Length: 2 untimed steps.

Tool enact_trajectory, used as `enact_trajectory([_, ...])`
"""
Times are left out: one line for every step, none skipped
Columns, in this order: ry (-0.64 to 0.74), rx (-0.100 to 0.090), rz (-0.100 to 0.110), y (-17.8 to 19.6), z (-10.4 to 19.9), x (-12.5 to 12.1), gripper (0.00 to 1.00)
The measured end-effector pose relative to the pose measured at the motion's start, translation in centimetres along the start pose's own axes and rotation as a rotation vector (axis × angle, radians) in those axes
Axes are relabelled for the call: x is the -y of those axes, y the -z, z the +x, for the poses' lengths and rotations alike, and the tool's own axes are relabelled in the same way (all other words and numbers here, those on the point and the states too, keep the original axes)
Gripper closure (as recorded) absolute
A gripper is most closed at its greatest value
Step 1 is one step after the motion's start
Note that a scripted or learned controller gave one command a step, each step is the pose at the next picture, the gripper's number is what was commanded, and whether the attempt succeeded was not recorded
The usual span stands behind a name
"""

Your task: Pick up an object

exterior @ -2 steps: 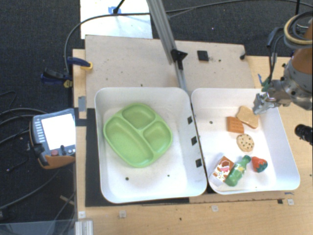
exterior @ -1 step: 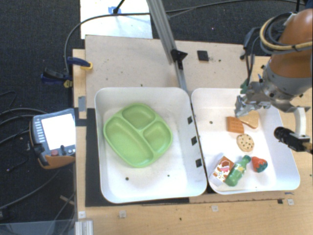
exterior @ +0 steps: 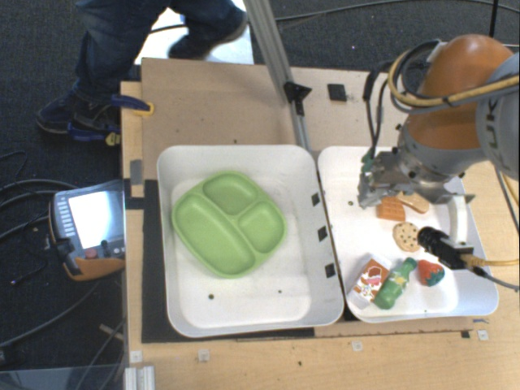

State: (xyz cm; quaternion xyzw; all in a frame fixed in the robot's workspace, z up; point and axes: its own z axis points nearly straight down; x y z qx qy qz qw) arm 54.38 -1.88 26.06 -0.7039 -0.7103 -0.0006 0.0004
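My gripper (exterior: 367,192) hangs over the upper left part of the right bin (exterior: 345,234), just left of an orange waffle piece (exterior: 391,210) and a tan bread piece (exterior: 416,204). Nothing shows between it and the bin floor. Below them lies a round speckled cookie (exterior: 405,236). Along the bin's near edge sit a red and white carton (exterior: 370,281), a green bottle (exterior: 394,284) and a red strawberry-like piece (exterior: 431,273). A white curved piece (exterior: 457,218) lies at the right, partly under the arm.
The left bin (exterior: 187,299) holds a green divided plate (exterior: 229,223). A metal pole (exterior: 272,39) slants across the bench at the back. A person's legs (exterior: 138,23) stand beyond the bench at the upper left.
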Motion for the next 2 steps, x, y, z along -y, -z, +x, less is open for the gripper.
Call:
enact_trajectory([-0.002,0.001,0.001,-1.1,4.3,1.9,1.0])
enact_trajectory([0.001,0.0,0.0,-1.8,10.1,1.9,1.0])
